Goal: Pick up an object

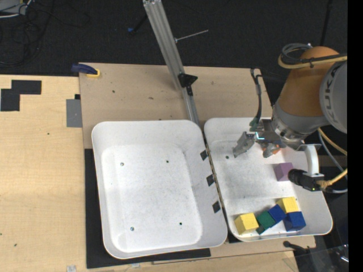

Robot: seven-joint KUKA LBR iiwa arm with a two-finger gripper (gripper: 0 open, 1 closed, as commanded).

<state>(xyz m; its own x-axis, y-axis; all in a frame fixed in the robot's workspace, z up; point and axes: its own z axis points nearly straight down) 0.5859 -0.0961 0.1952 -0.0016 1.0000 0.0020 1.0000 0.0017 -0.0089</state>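
Purple block (282, 170) lies just right of and below the fingers (256, 143), which are spread, gripping nothing.

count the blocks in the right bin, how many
6 blocks, all in the right bin: purple block by the arm; two yellow blocks, a green block and two blue blocks clustered at the near edge. More may be hidden under the arm.

Arm (309, 95): grey, orange band above the wrist, reaching in from the right, bent downward over the right bin (227, 130). Gripper (256, 143): above that bin's upper half, fingers pointing left and down, nothing between them.
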